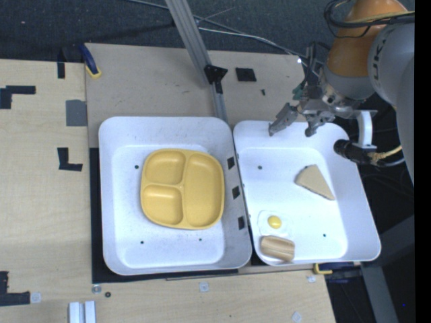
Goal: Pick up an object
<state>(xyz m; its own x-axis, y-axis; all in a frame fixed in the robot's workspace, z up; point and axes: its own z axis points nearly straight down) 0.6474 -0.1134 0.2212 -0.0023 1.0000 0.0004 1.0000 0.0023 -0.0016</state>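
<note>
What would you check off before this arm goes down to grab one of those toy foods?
1. Fingers spread apart: ok, the gripper is open with nothing between its fingers.
2. Gripper above a target: not ok, it hangs over the right bin's far rim, away from the food.
3. Wedge-shaped piece free to grab: ok, it lies alone on the bin floor.
4. Fried egg and bread roll free to grab: not ok, they touch each other and crowd the near corner.
5. Yellow divided plate out of the way: ok, it sits in the left bin.
</note>
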